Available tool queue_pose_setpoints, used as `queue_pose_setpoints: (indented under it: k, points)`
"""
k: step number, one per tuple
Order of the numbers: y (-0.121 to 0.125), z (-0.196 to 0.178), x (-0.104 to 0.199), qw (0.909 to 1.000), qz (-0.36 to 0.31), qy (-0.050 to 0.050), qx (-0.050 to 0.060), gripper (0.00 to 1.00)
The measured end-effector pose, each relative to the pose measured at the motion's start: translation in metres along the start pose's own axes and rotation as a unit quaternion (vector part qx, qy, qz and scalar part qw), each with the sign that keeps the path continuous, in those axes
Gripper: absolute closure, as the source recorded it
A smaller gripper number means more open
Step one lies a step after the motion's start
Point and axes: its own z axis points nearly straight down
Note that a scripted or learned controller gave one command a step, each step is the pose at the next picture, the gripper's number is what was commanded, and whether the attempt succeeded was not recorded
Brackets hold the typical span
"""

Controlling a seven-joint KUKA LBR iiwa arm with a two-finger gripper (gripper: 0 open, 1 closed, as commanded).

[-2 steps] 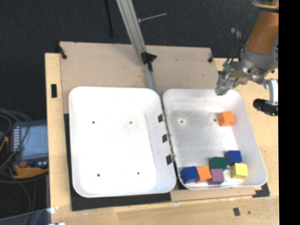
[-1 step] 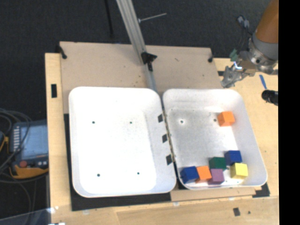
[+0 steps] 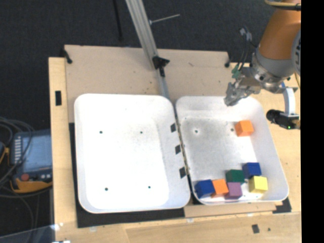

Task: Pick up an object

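My gripper (image 3: pixel 232 99) hangs over the far rim of the right bin (image 3: pixel 212 146), with nothing visible between its fingers. An orange cube (image 3: pixel 244 128) lies alone in the bin's far right part, a little below and right of the gripper. Along the near wall sit several cubes: a blue one (image 3: pixel 204 188), an orange one (image 3: pixel 220 187), a purple one (image 3: pixel 234 190), a green one (image 3: pixel 235 176), a dark blue one (image 3: pixel 251 169) and a yellow one (image 3: pixel 258 184).
The left bin (image 3: pixel 124 151) lies beside the right one, with black clips (image 3: pixel 178 148) along the shared edge. A slanted metal rail (image 3: pixel 147 32) rises behind the bins. A handheld controller (image 3: pixel 30 158) with cables sits off the bench at left.
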Motion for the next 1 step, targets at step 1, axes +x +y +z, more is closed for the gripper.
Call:
queue_pose_setpoints:
  k: [1]
  points:
    - [-0.0163, -0.0026, 0.0515, 1.0, 0.0, 0.001, 0.0, 1.0]
